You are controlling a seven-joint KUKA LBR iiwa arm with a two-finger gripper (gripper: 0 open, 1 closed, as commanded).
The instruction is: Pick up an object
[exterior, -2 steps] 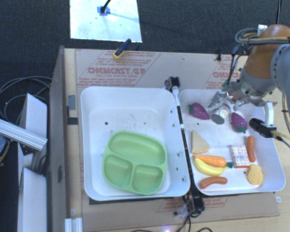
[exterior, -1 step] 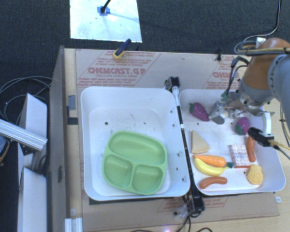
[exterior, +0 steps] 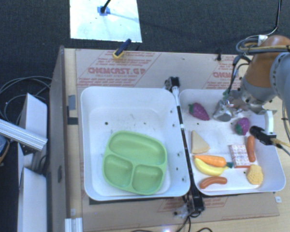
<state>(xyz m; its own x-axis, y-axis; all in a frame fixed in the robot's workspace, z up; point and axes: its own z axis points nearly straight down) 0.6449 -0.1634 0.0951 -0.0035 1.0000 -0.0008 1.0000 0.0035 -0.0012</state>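
Currently approach step: gripper (exterior: 224, 111) low in right white plastic bin (exterior: 280, 175), jaws' state unclear; next, descend onto purple toy fruit (exterior: 199, 111).

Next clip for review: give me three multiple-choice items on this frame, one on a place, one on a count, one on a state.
1. The green divided plate lies in:
A. the left bin
B. the right bin
C. on the cardboard

2. Purple toy foods in the right bin:
A. none
B. two
C. five

3. The banana:
A. hangs from the gripper
B. stands upright
C. lies on the bin floor

1 A: it sits in the left bin.
2 B: purple pieces and.
3 C: it lies flat under the carrot.
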